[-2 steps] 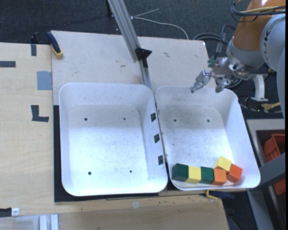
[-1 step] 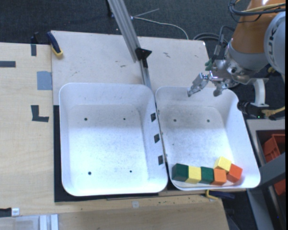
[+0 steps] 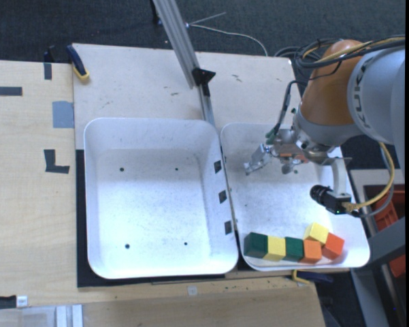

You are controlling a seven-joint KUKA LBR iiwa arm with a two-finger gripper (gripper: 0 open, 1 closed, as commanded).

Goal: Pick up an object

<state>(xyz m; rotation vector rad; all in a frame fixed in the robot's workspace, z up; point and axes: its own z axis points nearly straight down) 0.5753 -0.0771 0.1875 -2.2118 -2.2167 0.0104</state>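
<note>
Hovering over the right bin [image 3: 258, 203], the gripper [image 3: 272, 161] hangs with fingers spread and nothing between them; coloured blocks [image 3: 296, 246] line the bin's 6 o'clock wall

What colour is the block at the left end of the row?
Dark green, seen in the camera view, in the right bin.

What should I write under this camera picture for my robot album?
Robot arm's gripper hovers in the right bin above colored blocks.

Pale wooden bench [image 3: 129, 90], two white bins [image 3: 153, 196] side by side
</note>
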